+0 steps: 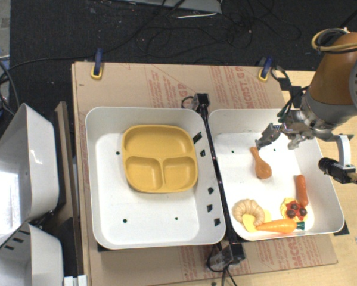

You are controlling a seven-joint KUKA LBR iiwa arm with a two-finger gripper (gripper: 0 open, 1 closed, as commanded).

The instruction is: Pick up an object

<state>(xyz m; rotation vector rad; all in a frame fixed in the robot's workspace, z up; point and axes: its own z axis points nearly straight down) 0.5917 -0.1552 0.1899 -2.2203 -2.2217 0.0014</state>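
**Two bins, food toys crowding the right one's near edge**

Nearest you, along the front wall of the right bin (327, 159), four toys are sitting bunched together: a croissant (248, 207), a yellow piece (248, 221) touching its lower side, a carrot (278, 224) lying flat just beside that, and a small yellow plate with dark berries (295, 210) touching the carrot's right end. A sausage (301, 189) is standing off just above the plate, near the right wall. Further in, you are looking at a wooden spoon (261, 163) lying alone on bare floor, its bowl toward you and its handle pointing away.

Above the spoon's handle end, the gripper (283, 134) is hovering with its fingers spread apart and nothing between them. Nothing is lying between it and the spoon.

In the left bin (101, 177), a yellow divided plate (160, 158) is resting flat, well apart from the toys. Beyond both bins, two yellow clamps (96, 71) are gripping the cardboard sheet (226, 82) at its far edge, and cables are trailing across the dark floor behind.
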